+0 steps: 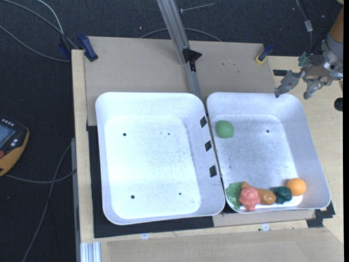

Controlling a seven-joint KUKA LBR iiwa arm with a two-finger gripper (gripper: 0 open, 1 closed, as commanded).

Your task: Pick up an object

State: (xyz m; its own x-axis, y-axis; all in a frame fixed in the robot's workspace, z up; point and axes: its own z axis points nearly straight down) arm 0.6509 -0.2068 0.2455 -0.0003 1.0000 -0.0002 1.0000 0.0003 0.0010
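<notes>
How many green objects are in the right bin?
3: a light green ball near the left wall, a green piece and a dark green one along the near edge; others may be hidden.

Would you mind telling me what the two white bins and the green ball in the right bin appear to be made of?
White bins: probably thin moulded plastic, matte, judging by the rounded corners and the smooth flared rim; grey speckling on the floors looks like wear. Green ball: possibly soft rubber or foam, with a dull, even surface and no highlight, though the picture leaves it open.

A metal rail (174, 31) is slanting across the bench well left of the gripper. Two blue clamps (86, 47) (265, 52) are gripping the board's far edge. A handheld controller (11, 143) is lying far left.
</notes>
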